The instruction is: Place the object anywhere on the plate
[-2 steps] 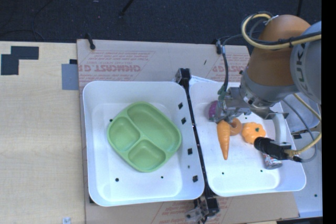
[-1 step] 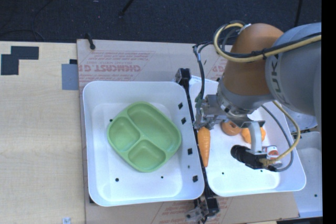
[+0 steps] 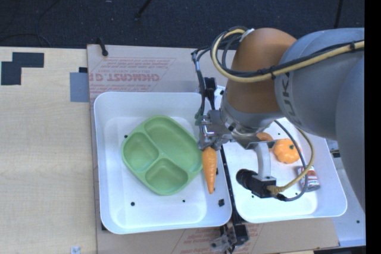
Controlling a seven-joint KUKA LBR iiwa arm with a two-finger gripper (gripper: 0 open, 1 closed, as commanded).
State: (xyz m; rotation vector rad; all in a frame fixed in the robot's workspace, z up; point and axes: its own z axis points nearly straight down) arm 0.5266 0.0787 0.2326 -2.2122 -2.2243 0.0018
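Observation:
A green plate [image 3: 161, 154] with three compartments lies in the left white bin [image 3: 113, 211]. An orange toy carrot [image 3: 209, 171] hangs point down over that bin's right edge, just right of the plate's rim. My gripper [image 3: 208, 141] sits right above the carrot's top end and is shut on it. The grey and orange arm covers the space above the right bin.
The right bin [image 3: 324, 208] holds an orange round fruit [image 3: 286, 151] and a small can with a red label [image 3: 309, 179] near its right side. A cardboard sheet [image 3: 137, 74] lies under both bins. The wooden bench [image 3: 41, 157] stretches to the left.

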